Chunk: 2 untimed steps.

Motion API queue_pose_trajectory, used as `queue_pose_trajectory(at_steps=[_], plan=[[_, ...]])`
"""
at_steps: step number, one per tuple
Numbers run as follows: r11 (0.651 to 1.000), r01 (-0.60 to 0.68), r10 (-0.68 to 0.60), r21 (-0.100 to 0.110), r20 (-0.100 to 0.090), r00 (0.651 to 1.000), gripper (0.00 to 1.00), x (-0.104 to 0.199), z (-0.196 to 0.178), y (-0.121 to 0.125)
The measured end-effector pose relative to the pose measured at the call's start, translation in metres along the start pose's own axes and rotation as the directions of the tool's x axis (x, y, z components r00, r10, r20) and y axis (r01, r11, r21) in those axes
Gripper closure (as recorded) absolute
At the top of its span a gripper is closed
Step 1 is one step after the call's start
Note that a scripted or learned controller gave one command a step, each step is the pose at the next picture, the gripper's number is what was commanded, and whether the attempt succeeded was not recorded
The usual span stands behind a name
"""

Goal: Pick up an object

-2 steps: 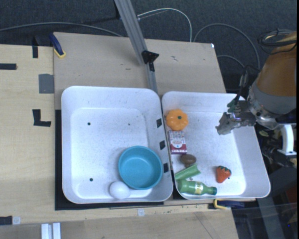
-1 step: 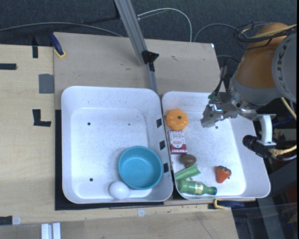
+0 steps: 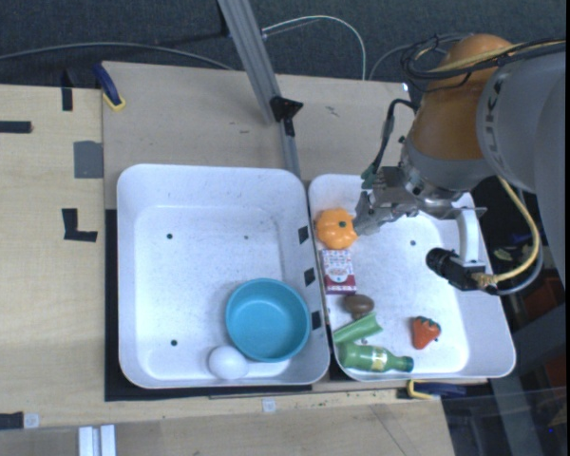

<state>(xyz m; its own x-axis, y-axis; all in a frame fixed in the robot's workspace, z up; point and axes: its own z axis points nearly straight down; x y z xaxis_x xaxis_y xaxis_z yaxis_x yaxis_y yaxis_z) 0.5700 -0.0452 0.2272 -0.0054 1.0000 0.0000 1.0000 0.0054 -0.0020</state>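
Note:
My gripper (image 3: 369, 218) hangs over the back left of the right bin (image 3: 456, 350), just right of an orange pumpkin-shaped toy (image 3: 335, 228). Nothing shows between its fingers. Below the pumpkin a red and white carton (image 3: 339, 271) lies along the bin's left wall. A brown oval piece (image 3: 359, 304) sits under it, then a green tube (image 3: 356, 330) and a green bottle (image 3: 375, 358) lying on its side. A red strawberry toy (image 3: 425, 331) rests near the bin's front right.
The left bin (image 3: 171, 207) holds a blue bowl (image 3: 266, 318) and a white ball (image 3: 227, 360) at its front. A grey metal pole (image 3: 252, 46) slants down to the bins' back edge. Cables loop behind the arm at the top right.

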Motion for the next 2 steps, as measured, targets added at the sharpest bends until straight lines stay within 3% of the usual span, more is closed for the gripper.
queue_pose_trajectory(at_steps=[1,2], plan=[[1.000,0.001,-0.001,-0.001,-0.001,1.000,1.00,0.048,0.011,0.023],[1.000,0.002,-0.002,-0.003,-0.002,1.000,1.00,0.104,-0.002,0.048]])
